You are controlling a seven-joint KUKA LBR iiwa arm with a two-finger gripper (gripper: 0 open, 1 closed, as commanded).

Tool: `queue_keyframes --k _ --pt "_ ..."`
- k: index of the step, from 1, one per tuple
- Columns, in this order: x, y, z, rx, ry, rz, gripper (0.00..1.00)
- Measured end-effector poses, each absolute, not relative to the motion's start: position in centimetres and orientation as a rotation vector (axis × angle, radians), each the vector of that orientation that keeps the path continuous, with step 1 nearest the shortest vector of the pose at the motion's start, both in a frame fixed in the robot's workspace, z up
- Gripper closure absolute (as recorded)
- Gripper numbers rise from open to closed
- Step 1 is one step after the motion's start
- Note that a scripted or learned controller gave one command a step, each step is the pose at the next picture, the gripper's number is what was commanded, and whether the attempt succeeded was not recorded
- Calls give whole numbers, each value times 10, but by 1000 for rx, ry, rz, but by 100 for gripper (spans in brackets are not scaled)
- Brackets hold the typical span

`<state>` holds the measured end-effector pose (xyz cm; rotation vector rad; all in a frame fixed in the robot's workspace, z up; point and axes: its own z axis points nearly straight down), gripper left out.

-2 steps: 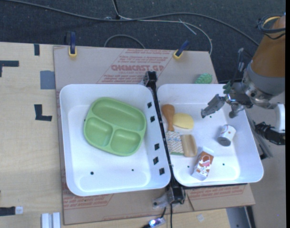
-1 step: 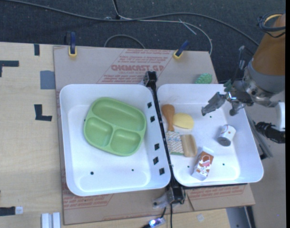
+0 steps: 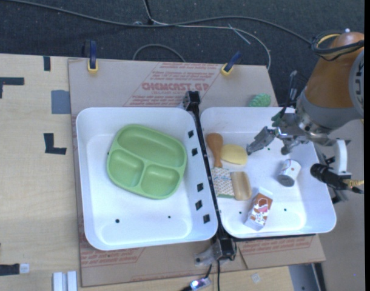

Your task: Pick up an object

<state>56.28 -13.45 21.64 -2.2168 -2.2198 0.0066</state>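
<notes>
Overhead, the gripper (image 3: 271, 137) hung near the right bin's (image 3: 321, 220) far rim; whether it gripped anything, I couldn't tell. Bare floor lay between the can (image 3: 288, 173) and the carton (image 3: 258, 210).

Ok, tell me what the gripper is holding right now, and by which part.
Nothing, as far as the view shows. The gripper hangs over the right bin, with no object between its fingers; the yellow toy and small can lie apart from it.
</notes>
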Motion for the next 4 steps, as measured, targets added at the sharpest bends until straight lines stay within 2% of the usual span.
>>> queue_keyframes --k 1,2,3,4 --pt "555 -129 156 -2216 -2218 7 0" --pt "558 -125 95 -2222 -2220 2 0" --pt "558 -124 107 -2219 -2224 2 100" --pt "565 -125 151 -2221 -2225 -3 100"
